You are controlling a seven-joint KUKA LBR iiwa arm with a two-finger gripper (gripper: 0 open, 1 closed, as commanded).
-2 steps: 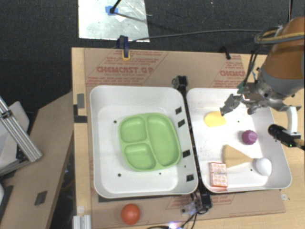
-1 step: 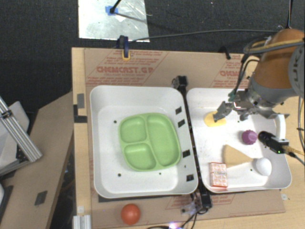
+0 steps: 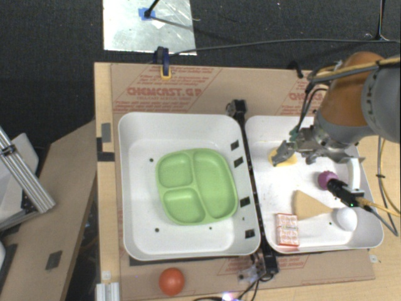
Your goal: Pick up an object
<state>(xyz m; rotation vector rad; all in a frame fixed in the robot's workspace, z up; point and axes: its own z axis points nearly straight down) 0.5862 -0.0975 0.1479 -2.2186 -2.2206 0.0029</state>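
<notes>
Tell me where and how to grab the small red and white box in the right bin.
Take the box across its two long sides, coming straight down from above. It lies flat near the bin's front left corner, so its top is exposed. The left wall sits close by and the tan wedge lies just right of it, so the hand probably needs a narrow opening.

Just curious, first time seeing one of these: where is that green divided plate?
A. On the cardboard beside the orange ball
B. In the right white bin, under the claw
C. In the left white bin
C: the green divided plate lies in the left white bin, by itself.
</notes>
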